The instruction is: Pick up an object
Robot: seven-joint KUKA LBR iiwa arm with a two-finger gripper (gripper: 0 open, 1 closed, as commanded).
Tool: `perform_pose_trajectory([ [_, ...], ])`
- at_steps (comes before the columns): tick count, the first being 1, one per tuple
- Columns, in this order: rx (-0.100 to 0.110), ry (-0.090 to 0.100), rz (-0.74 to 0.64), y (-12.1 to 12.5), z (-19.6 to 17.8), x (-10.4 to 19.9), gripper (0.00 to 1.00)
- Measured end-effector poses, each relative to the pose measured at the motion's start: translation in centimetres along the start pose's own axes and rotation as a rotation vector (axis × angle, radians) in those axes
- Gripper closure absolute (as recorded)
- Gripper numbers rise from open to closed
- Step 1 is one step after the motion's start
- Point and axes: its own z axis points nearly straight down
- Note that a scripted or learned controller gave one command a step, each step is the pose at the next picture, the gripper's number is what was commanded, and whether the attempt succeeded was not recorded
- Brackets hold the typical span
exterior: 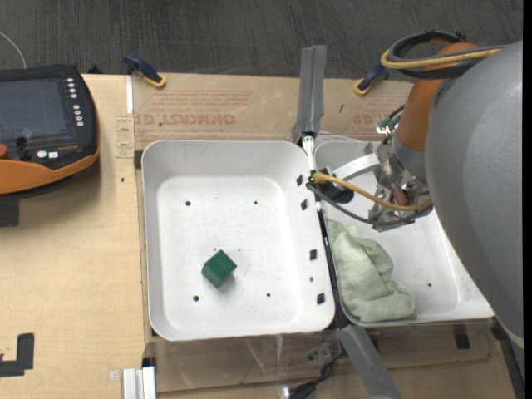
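Observation:
A small green block point(219, 268) lies in the left white bin point(166, 223), toward its front. A crumpled pale green cloth point(367, 274) fills the near left part of the right bin point(440, 273). My gripper point(397, 199) hangs over the right bin, just above and behind the cloth, at the end of the grey arm with its orange band point(426, 90). Cables and the wrist hide its fingertips. I see nothing held in it.
A teach pendant point(41, 127) rests on the bench at the far left. A grey bar point(312, 94) stands between the bins at the back. Blue clamps point(143, 69) hold the cardboard at the rear edge. The arm's bulk covers the right bin's right side.

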Motion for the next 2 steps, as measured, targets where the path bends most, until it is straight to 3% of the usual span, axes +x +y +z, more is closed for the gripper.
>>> perform_pose_trajectory([
  [1,0.0,0.002,-0.001,-0.3,-4.5,-1.8,1.0],
  [2,0.002,-0.001,-0.046,-2.6,2.0,-5.1,1.0],
])
